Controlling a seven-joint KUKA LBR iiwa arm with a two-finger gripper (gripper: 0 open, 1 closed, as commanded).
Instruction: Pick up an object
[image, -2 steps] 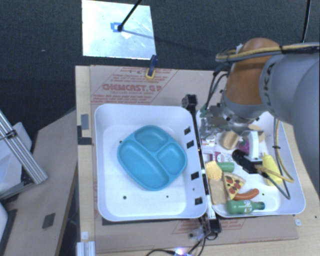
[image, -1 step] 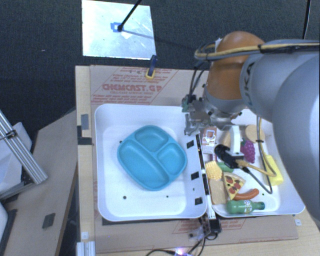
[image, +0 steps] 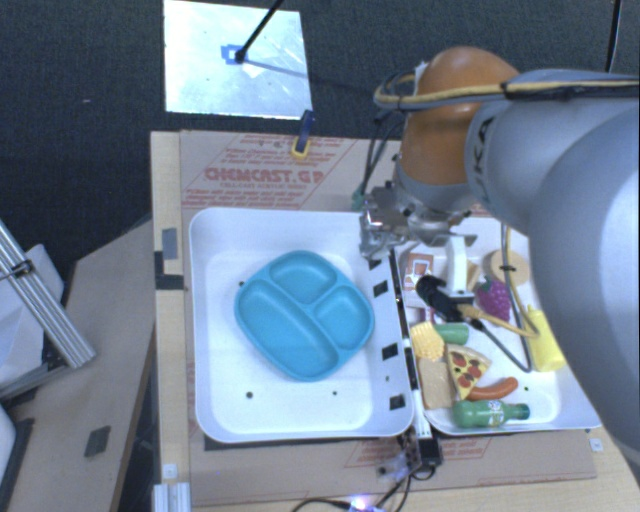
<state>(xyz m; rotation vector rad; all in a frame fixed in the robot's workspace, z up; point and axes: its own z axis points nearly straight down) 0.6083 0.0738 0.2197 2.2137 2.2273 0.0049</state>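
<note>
Grey arm with an orange band (image: 470, 110) is recorded reaching in from the right. Its gripper (image: 384, 240) is positioned over the far end of the seam where the two bins meet. Whether the claw is wide or narrow cannot be told from this angle.

The left shallow white bin (image: 215, 400) is occupied by a light-blue three-compartment plastic plate (image: 303, 315), laid flat near the middle.

The right shallow white bin (image: 565, 412) is crowded with toy foods, any of which may serve as the object to pick:
- A yellow elongated plastic piece (image: 545, 340) is noted by the right wall.
- A green plastic bottle (image: 490, 412) is laid on its side along the near edge.
- A toy pizza slice (image: 465, 365) is seen behind the bottle.
- A red chilli-shaped piece (image: 492, 388) is lodged between bottle and slice.
- A yellow toy corn cob (image: 428, 342) is set beside the seam.
- A purple toy grape cluster (image: 492, 298) is logged farther back.
</note>
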